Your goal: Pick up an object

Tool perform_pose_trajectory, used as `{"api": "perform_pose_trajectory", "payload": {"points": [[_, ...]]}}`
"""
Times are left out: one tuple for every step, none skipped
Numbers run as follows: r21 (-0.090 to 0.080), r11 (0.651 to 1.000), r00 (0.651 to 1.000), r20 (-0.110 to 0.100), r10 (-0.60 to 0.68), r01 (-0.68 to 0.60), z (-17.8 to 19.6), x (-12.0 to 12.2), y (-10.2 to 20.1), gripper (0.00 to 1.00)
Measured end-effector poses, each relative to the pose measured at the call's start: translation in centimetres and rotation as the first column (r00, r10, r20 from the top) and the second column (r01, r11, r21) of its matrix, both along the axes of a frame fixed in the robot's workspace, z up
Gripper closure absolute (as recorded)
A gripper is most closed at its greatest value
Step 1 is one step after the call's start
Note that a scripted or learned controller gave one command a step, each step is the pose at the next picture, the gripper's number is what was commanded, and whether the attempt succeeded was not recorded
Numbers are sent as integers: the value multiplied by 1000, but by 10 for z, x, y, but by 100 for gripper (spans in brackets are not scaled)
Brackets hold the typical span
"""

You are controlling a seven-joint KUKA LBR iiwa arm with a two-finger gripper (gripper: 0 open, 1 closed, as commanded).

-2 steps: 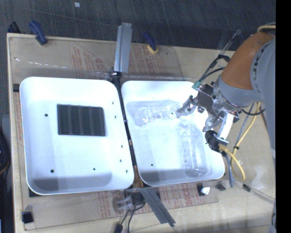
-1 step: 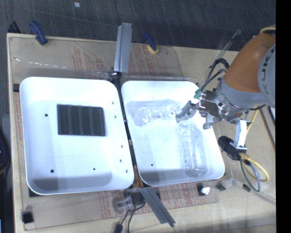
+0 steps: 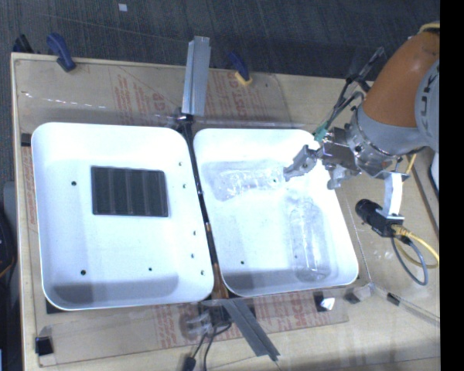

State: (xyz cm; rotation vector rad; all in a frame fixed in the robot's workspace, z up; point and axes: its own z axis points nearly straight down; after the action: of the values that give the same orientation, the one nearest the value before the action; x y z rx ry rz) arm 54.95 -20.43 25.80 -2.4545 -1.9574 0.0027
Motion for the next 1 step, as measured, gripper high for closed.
{"api": "perform_pose_trajectory", "payload": {"points": [[0,972,972,-3,-237,237,-40,-2,81,0]]}}
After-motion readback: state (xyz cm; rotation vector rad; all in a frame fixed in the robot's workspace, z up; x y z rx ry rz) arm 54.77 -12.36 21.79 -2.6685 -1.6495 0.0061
